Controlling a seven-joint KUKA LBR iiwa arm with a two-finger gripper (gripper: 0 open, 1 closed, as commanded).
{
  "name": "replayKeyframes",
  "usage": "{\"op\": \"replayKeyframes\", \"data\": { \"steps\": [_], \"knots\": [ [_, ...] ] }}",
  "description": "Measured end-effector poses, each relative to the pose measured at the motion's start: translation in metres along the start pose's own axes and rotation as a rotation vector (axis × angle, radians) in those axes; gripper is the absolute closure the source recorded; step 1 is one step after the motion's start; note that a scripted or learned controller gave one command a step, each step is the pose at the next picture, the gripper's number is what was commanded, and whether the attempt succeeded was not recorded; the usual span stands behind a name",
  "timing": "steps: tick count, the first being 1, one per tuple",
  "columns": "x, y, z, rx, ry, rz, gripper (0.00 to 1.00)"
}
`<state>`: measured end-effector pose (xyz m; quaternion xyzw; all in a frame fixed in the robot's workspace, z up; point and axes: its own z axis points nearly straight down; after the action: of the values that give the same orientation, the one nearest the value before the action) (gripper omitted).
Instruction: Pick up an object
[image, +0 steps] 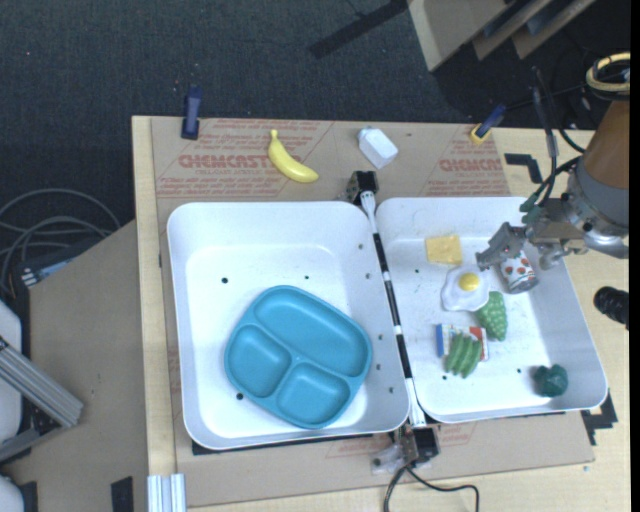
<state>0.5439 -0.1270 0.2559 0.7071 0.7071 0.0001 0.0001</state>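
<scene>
Claw: grey two-finger claw (512, 252) hangs over the upper right part of the right bin; whether it is released or clenched cannot be told from this angle, and nothing shows plainly between its tips.
Left bin: shallow white plastic bin (200, 250) carrying a blue three-compartment plastic tray (297, 355), which lies toward the bin's lower middle.
Worktop behind the bins: tan printed cardboard worktop (230, 160) with a yellow toy banana (290, 160) and a small white block (378, 147), both outside the bins.
Right bin: matching shallow white bin (585, 345) holding the candidates for the pick.
Yellow square: flat yellow toy cheese slice (444, 249), upper left of this bin, apart from the others.
Egg: white toy fried egg with a yellow yolk (466, 289), just below the cheese.
Greens: long green toy vegetable (462, 354) lying over a small colourful flat piece, with a knobbly green toy (494, 314) just above it.
Spotted piece: small white object with red spots (518, 272), directly by the claw and likely its target.
Corner: dark green rounded toy (549, 379) at the lower right, well apart.
Risk: in my judgement the spotted piece is small and rounded, so an off-centre closing could squeeze it sideways toward the egg instead of gripping it; the flat items offer little to grasp.
</scene>
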Motion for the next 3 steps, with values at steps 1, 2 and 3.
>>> {"op": "replayKeyframes", "data": {
  "steps": [1, 2, 3],
  "knots": [
    [-0.003, -0.027, 0.064, 0.002, 0.001, 0.001, 0.00],
    [0.018, -0.054, 0.172, 0.001, 0.001, 0.001, 0.00],
    [0.018, -0.054, 0.162, 0.000, 0.000, 0.002, 1.00]
  ]
}}
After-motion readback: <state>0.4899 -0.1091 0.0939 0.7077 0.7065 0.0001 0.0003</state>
